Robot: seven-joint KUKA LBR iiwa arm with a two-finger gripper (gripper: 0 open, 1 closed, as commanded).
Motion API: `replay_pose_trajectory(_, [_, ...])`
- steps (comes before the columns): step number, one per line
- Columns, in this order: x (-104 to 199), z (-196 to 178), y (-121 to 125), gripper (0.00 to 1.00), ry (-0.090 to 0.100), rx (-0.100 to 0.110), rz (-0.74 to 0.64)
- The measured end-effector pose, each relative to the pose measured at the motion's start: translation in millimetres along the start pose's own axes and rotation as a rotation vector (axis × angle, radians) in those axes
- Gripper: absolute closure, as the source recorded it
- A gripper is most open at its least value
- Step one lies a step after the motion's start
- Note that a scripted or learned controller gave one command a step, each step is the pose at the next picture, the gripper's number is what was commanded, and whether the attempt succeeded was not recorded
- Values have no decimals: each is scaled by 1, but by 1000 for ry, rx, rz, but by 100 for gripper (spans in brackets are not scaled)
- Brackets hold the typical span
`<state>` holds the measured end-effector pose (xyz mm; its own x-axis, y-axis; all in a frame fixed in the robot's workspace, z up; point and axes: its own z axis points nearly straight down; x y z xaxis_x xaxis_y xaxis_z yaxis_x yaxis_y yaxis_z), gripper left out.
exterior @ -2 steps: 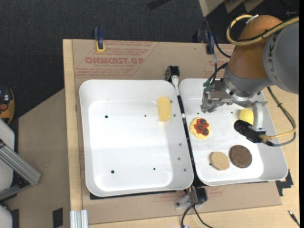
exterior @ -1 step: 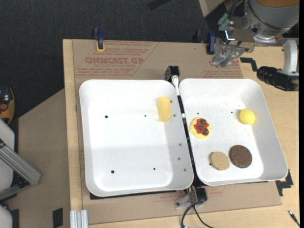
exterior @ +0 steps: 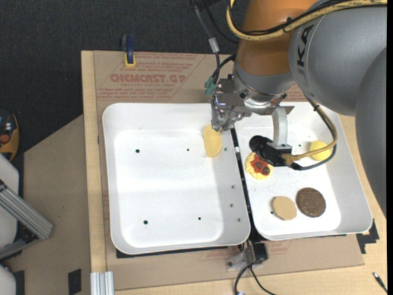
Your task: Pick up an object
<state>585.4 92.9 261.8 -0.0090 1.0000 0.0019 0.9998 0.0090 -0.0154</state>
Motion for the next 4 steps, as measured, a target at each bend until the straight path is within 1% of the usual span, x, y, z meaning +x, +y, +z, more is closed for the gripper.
replay_pose_trajectory(1, [79,42,11,100,1,-8,1])
replay_pose_trajectory(2, [136,83,-12,100,-1,-7,3])
replay_pose_trajectory(3, [132,-80,-19,100,5,-33,7])
replay_pose_trajectory(4, [119,-52,-63,100,-3,-9,10])
